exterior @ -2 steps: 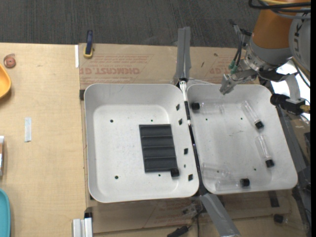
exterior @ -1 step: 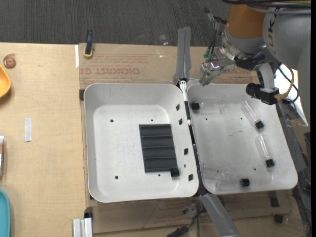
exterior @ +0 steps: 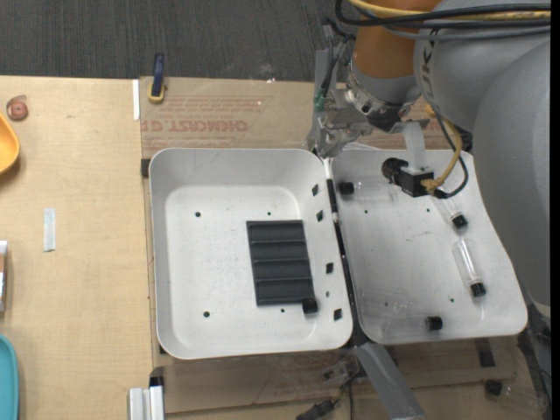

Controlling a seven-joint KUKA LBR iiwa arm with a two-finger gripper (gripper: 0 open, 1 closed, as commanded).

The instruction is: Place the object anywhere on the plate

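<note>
Dark carpet runs across the top of the view, and below it a pale wooden worktop (exterior: 70, 191) carries a sheet of brown cardboard (exterior: 219, 116) with two shallow white bins set side by side on it. Inside the left bin (exterior: 175, 322) lies a black ridged plate (exterior: 280, 261), roughly in the middle, lying flat, with a small black object (exterior: 310, 306) touching its lower right corner. Inside the right bin (exterior: 411, 269) I see a clear tube with black caps (exterior: 466, 256) lying near the right wall, and a few small black studs scattered about the floor. My jaws (exterior: 328, 138) hang above the far end of the seam between the two bins, and from this angle I cannot tell how they stand. A blue-handled tool (exterior: 157, 77) rests at the cardboard's far left corner.
</note>
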